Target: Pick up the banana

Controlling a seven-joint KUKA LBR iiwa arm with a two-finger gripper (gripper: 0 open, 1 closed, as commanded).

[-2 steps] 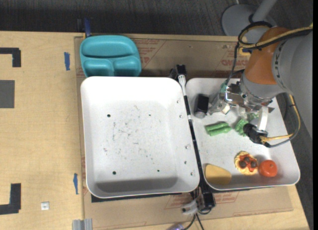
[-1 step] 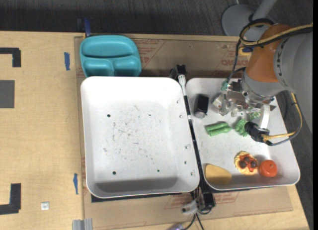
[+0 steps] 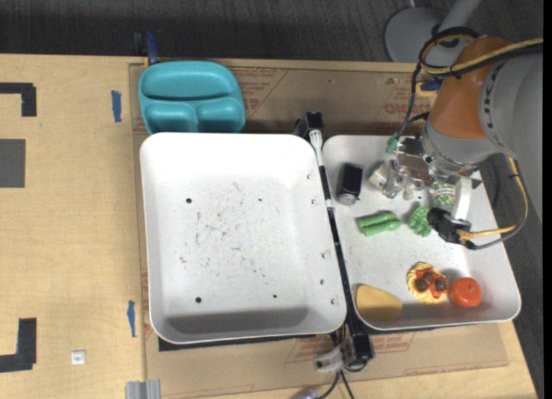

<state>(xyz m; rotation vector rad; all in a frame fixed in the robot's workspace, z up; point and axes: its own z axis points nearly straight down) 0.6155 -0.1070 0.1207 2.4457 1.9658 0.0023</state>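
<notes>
A pale yellow wedge-shaped piece [image 3: 378,301], the only plain yellow thing in view, lies at the near left corner of the right bin [image 3: 509,298]. I cannot tell for sure that it is the banana. My gripper [image 3: 404,175] hangs over the far part of that bin, well away from the yellow piece, just above a green pod [image 3: 378,223] and a second green piece [image 3: 420,220]. The wrist hides what lies straight under it.
In the right bin are also a black block [image 3: 348,182], a small pizza-like toy [image 3: 427,282] and a red tomato [image 3: 466,292]. The left bin [image 3: 233,233] lies beside it. A teal divided tray [image 3: 191,96] stands behind the left bin.
</notes>
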